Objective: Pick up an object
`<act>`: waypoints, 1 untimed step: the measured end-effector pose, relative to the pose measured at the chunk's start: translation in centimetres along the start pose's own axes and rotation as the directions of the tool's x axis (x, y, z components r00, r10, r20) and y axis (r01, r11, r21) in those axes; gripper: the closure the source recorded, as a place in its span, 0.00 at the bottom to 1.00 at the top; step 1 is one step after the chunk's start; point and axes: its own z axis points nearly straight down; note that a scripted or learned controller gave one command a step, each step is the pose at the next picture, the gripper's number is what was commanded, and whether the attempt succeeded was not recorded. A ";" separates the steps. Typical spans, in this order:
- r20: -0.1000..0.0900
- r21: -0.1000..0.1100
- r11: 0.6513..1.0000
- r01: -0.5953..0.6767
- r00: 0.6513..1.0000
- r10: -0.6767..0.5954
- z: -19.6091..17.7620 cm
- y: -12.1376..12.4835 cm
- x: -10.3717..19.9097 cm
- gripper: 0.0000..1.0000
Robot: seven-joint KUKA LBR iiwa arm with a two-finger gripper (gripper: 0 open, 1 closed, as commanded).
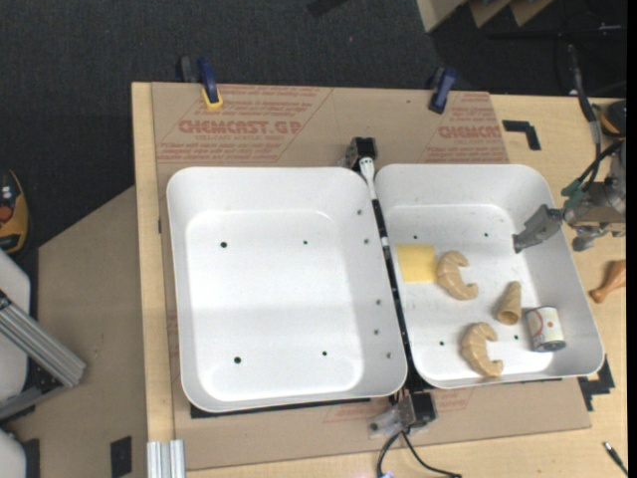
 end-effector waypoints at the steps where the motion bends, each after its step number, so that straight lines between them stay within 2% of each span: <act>1: -0.005 0.008 1.000 0.002 1.000 -0.002 18.7 -1.6 5.9 0.00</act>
